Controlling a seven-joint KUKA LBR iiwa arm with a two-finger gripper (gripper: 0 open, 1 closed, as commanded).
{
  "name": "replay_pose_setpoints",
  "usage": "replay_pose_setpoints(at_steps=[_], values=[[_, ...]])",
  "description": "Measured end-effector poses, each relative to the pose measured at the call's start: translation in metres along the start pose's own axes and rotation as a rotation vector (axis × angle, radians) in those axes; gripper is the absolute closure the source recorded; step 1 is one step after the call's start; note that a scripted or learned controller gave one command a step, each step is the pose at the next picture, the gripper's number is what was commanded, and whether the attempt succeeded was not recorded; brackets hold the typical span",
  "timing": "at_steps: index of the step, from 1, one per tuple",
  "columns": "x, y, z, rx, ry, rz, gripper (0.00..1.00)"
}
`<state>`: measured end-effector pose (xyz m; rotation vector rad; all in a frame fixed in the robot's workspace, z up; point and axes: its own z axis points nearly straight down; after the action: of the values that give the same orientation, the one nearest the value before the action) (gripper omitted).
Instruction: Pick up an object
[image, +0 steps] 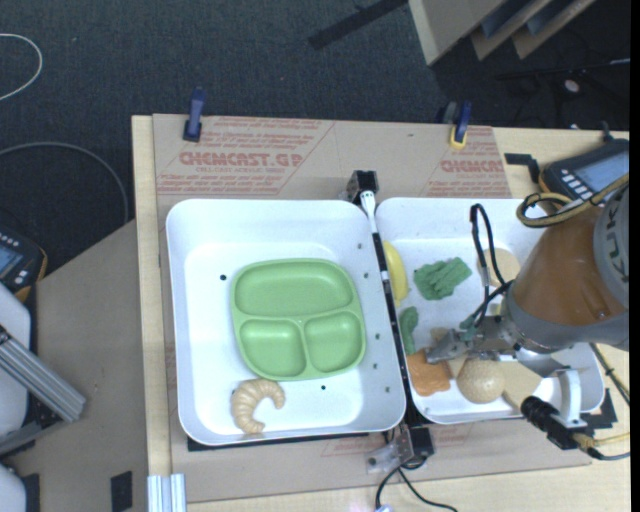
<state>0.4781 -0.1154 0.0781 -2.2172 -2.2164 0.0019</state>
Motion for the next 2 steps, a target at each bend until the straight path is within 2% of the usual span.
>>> replay_pose_setpoints(at_steps=[1,2], values=[[-0.048,0.057,-0.118,-0.022,-0.011,0.000,0.00],[-0.067,-0.001,-0.003,0.002,-0.002,0.005,0.00]])
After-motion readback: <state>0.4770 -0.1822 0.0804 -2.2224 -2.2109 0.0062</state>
